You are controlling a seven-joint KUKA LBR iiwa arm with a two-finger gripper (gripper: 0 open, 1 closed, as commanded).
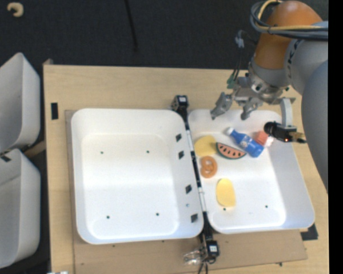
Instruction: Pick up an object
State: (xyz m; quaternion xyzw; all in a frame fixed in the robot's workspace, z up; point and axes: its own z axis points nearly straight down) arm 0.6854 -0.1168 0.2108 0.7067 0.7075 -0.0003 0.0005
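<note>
My gripper (233,108) hangs over the far edge of the right bin (286,198), its two fingers spread apart and open with nothing between them. Below it in the right bin lie a blue bottle (245,141) with a red cap, a watermelon slice (231,150), a yellow piece (204,145), an orange ring-shaped piece (208,166) and a yellow oval piece (226,192). The bottle is the closest to the fingers, slightly nearer the camera and to their right.
The left bin (126,170) sits beside the right one, divided by a rim with black clips (190,153). The grey arm with its orange band (274,44) comes in from the upper right. White containers (8,153) stand at the left of the bench.
</note>
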